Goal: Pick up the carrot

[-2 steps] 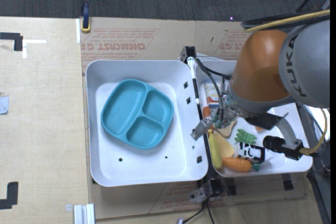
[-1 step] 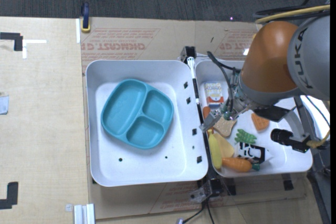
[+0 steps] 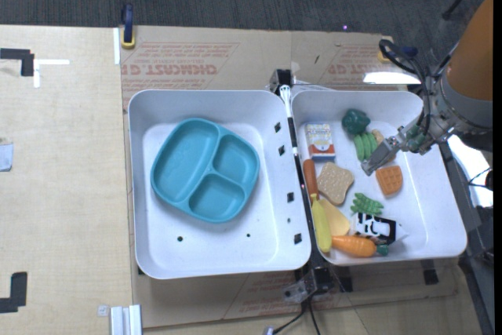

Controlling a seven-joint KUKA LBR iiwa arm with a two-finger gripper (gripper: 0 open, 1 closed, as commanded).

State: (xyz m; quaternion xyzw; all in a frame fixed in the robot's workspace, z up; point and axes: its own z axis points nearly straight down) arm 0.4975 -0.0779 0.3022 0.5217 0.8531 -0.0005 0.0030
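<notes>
Left bin (image 3: 141,192): holds a blue three-section plate (image 3: 205,169), lying flat, roughly mid-bin, nothing on it.

Right bin (image 3: 439,235), touching the left bin along the shared wall. Landmark here is the bread slice (image 3: 335,181), sitting left of centre in this bin. Hotdog (image 3: 311,175) just left of the bread, along the bin's left wall. Small carton (image 3: 319,141) directly behind the bread. Banana (image 3: 321,222) in front of the bread and slightly left, running lengthwise toward the front wall, with a yellow wedge piece (image 3: 338,222) just beside it. Carrot (image 3: 354,245) in front of the bread, near the bin's front wall, lying on its side, orange body with green end pointing right; well apart from the gripper. Black-and-white item (image 3: 377,227) just behind the carrot, green leafy piece (image 3: 366,205) right of the bread. Broccoli (image 3: 354,121) behind-right of the bread; green pods (image 3: 365,143) right of the carton. Orange waffle-textured piece (image 3: 389,180) well right of the bread.

Gripper (image 3: 377,158) right of the bread, hovering low between the green pods and the waffle-textured piece. Finger spread can't be made out, nothing visibly held. Arm (image 3: 463,90) enters from the right.
</notes>
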